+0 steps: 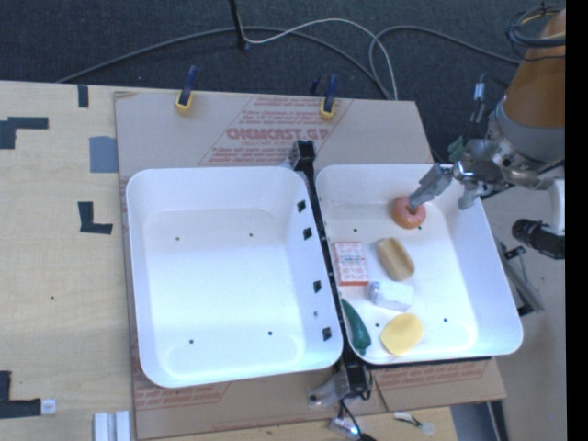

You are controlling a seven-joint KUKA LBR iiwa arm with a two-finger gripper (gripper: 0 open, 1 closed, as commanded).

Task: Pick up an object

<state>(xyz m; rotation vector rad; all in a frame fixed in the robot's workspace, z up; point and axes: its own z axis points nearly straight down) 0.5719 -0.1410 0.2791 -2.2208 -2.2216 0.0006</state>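
Observation:
The right bin holds several objects. A round pink-red object lies near its back wall. My gripper hangs just right of it, open, with its left fingertip at the object's top edge and nothing between the fingers. In front of it lie a tan oblong piece, a red-and-white packet, a small white and grey tube, a yellow round object and a dark green object.
The left bin stands beside the right one, parted by a black divider with clips. Cables run over the dark floor behind the bench. Two clamps hold the cardboard at the back.

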